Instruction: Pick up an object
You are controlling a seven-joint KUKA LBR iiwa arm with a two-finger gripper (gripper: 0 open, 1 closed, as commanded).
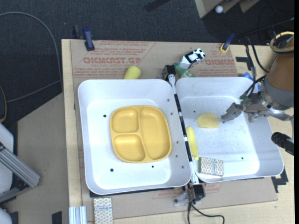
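Observation:
In the right bin a pale yellow oval object lies left of centre. A long yellow banana-shaped piece rests along the bin's left wall. A small patterned packet sits at the front left corner. My gripper hangs just right of the oval object, close to it, with nothing seen held. The grey arm with its orange band comes in from the right.
The left bin holds a yellow divided plate. On the cardboard behind the bins lie a yellow cylinder and a black-and-white item. Blue clamps grip the board's back edge.

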